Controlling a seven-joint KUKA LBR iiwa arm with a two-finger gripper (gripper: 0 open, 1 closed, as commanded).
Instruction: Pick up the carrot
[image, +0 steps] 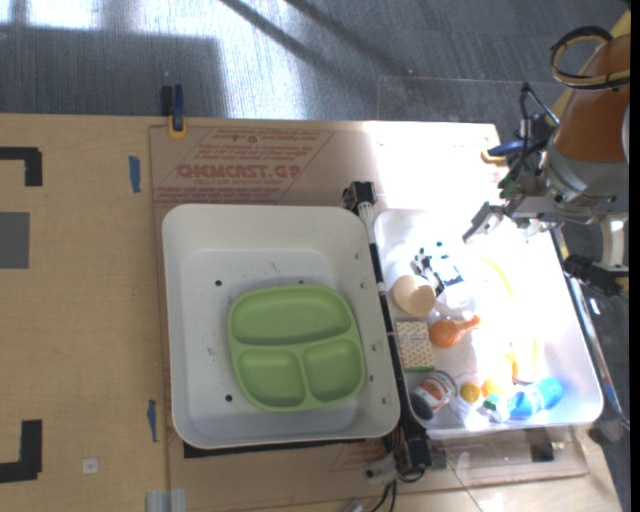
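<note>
The fingers of the grey two-finger gripper (490, 216) hang over the far end of the shallow white right bin (580, 330), whether spread or pressed I cannot tell; the small orange carrot (452, 329) lies nearer in that bin, beside a tan egg-shaped piece (412, 296); the green three-part plastic tray (296, 346) sits left of that bin.

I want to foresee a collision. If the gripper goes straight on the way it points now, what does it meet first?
Probably the black-and-white object in the right bin, since the gripper points down-left toward it. The carrot lies farther on. Depth is unclear from above.
</note>
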